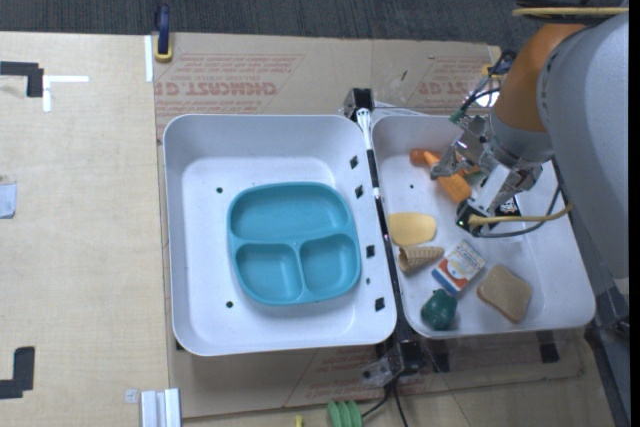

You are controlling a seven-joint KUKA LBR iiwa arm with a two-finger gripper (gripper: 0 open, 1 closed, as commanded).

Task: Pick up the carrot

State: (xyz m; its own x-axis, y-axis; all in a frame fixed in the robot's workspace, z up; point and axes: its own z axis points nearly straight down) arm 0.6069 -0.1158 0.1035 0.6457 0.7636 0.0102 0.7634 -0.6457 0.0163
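**Gripper over the carrot in the right bin**

Dark carpet fills the top of the frame, and below it a pale wooden bench carries a sheet of brown cardboard with two shallow white bins side by side.

Much of the right side is taken by the arm [590, 115], a blurred grey mass with an orange band, cut off by the frame edge. It covers the right bin's [560, 315] far right corner. The gripper [468, 177] is small and tangled with cables, so whether it is spread or closed cannot be made out, and nothing can be said to be held.

The carrot [447, 173] lies in the upper part of the right bin, an orange tapered piece whose thin end points toward the upper left. Its thick end runs under the gripper's tip, which sits right at or on it; contact cannot be confirmed.

Lower in the same bin lie a smooth yellowish lump [412, 228], a ridged beige cone [420, 258], a small red, white and blue packet [461, 268], a tan bread slice [504, 293] and a dark green rounded piece [438, 310].

A glossy teal tray [294, 242] with three compartments sits in the middle of the left bin [190, 245].
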